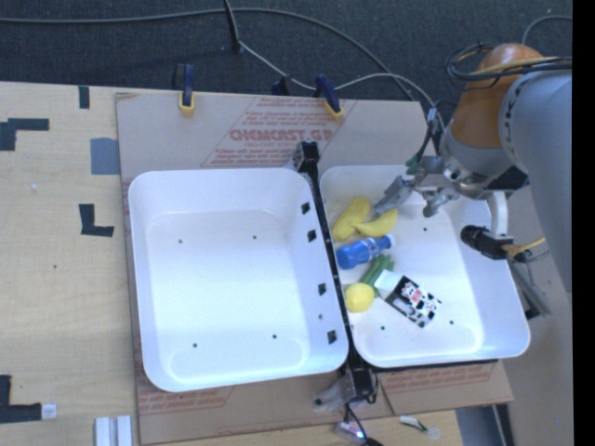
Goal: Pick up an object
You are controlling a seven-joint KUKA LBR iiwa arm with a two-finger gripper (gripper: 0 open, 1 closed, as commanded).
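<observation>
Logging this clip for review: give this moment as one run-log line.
gripper: open, holding nothing, above right bin | nearest: yellow banana toy | also: blue bottle, yellow ball | pick: not yet

camera view: single fixed camera above the bench | looks down at a slant | takes in both the left bin [223, 277] and the right bin [465, 333] whole | dark floor along the top edge | arm [521, 119] enters from the right
</observation>
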